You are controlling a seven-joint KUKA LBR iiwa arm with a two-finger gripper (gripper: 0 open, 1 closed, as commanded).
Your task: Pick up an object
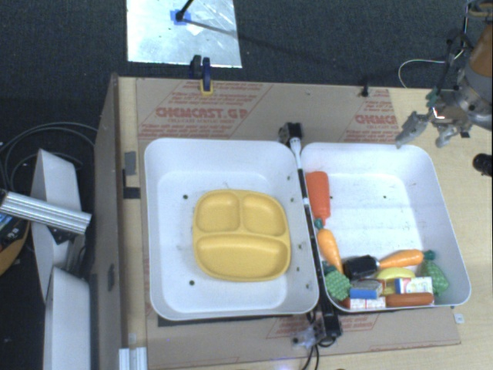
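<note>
From above, the pincer (430,129) hangs over the surface (362,114) just past the far right corner of the right bin (443,199), its two fingers spread and pinching nothing. The toy foods lie in that bin: an orange block (318,194) against its left wall, a carrot (330,249) below it, the rest heaped along the near edge (a jumble hard to sort). The left bin (166,206) holds a yellow divided tray (241,233).

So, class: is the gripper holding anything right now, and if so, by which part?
Nothing is held. The gripper hovers with open jaws over the bench beyond the right bin, apart from the toy food piled at that bin's near end.
</note>
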